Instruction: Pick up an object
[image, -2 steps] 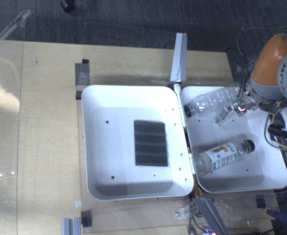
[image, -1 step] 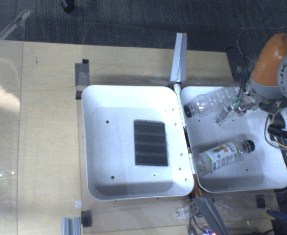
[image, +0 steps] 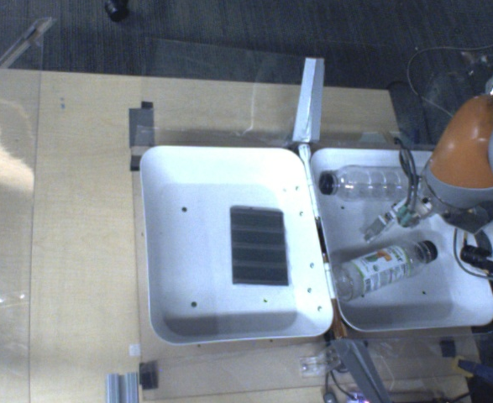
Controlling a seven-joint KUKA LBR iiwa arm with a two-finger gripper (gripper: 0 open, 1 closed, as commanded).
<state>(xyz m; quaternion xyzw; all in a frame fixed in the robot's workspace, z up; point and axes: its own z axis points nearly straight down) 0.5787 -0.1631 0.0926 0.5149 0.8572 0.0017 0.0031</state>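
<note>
In the right bin (image: 473, 309) lie two clear plastic bottles. The upper bottle (image: 368, 180) rests along the far wall with its dark cap to the left. The lower bottle (image: 382, 268) carries a green and orange label, and its dark cap points up and right. My gripper (image: 380, 225) hangs between them, just above the labelled bottle and below the upper one; nothing shows in its grasp. In the middle of the left bin (image: 170, 191) a dark ribbed rectangular block (image: 259, 244) lies flat.
The grey arm with its orange band (image: 471, 145) leans in over the right bin's far right corner. Cables (image: 481, 259) trail along the bin's right side. A metal bracket (image: 310, 99) stands behind the seam between the bins.
</note>
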